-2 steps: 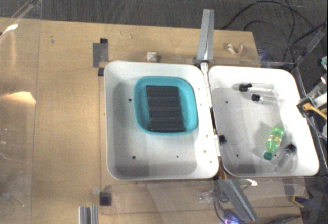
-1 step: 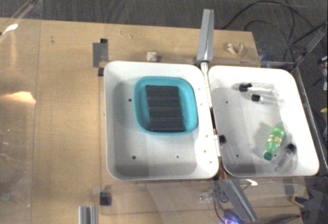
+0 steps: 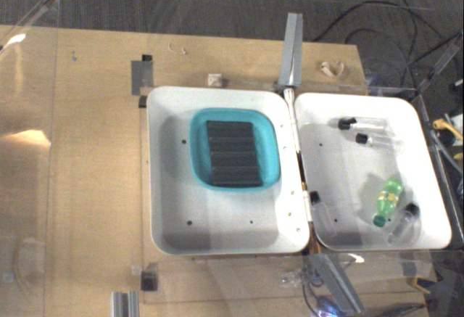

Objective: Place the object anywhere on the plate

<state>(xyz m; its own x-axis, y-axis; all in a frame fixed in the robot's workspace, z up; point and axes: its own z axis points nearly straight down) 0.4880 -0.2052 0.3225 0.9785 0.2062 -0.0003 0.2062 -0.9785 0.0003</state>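
A teal plate (image 3: 270, 156) with rounded corners lies in the left bin (image 3: 170, 221). A dark ribbed rectangular block (image 3: 233, 154) rests on the plate's middle. In the right bin (image 3: 330, 217) a small green bottle (image 3: 386, 200) lies near the lower right, with a clear dark-capped bottle (image 3: 404, 220) beside it. Two clear tubes with black caps (image 3: 362, 130) lie near that bin's far edge.
A grey post (image 3: 291, 54) stands behind the seam between the two bins. Cables and metal framing (image 3: 435, 69) crowd the bench's right side. Small dark clamps (image 3: 146, 69) sit on the wooden bench left of the bins.
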